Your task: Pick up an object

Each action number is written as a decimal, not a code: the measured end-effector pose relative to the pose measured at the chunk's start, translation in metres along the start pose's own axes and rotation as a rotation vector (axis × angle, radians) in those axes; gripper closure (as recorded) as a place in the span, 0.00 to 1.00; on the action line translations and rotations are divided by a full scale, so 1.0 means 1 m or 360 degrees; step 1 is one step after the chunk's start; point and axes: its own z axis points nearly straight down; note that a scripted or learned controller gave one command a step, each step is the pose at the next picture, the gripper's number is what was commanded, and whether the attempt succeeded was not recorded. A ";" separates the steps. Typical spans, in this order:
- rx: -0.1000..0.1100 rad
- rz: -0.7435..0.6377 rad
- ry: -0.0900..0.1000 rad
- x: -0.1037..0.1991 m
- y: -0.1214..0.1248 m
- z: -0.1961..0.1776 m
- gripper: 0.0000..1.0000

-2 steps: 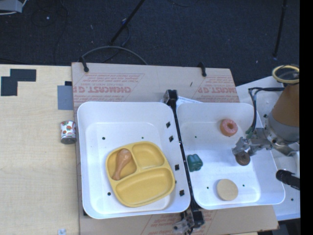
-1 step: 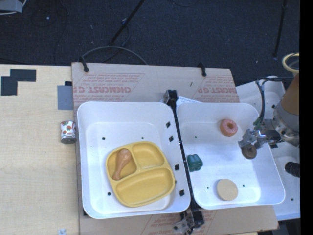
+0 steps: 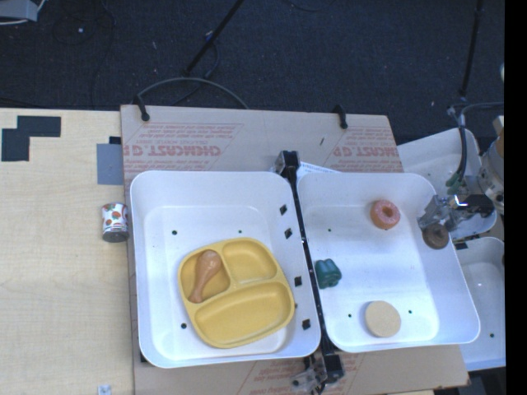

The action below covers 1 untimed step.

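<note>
Gripper at the right bin's rim, nothing visibly between its fingers.

Nearest in the right bin (image 3: 461, 319) lies one tan disc (image 3: 383, 318), then one green block (image 3: 328, 273), then one pink doughnut (image 3: 384, 214) — just left of the gripper (image 3: 440, 225), apart from it. Whether the gripper is parted or closed I cannot tell. The left bin (image 3: 156, 212) holds one yellow tray (image 3: 247, 307) with one drumstick (image 3: 206, 273).

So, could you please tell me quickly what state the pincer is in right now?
Pincer: at the right bin's right edge; open or shut cannot be told.
</note>
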 end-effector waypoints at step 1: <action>0.0009 -0.0005 0.0007 0.053 -0.003 -0.006 1.00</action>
